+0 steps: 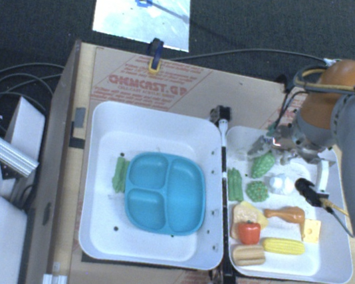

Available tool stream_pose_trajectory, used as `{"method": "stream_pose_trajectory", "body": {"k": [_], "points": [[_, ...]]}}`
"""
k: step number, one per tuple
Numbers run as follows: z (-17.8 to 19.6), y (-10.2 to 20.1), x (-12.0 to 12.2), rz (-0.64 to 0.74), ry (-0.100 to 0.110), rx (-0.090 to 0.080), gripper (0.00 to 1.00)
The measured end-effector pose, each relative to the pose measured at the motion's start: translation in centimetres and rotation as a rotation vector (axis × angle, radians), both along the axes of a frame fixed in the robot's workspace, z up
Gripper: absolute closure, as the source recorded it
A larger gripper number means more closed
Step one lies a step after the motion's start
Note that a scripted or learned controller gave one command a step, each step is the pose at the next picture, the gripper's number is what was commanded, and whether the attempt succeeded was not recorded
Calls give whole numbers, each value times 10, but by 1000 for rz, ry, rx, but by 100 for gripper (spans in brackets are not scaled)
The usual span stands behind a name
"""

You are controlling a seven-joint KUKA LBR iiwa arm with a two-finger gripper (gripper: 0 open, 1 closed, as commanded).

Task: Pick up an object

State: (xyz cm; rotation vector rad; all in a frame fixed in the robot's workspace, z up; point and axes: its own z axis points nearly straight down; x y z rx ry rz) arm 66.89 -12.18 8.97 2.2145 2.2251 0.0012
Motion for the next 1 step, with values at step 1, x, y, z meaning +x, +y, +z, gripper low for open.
{"method": "stream_pose_trajectory", "body": {"k": [1], "points": [[-5,36,-2,1,0,1,0]]}}
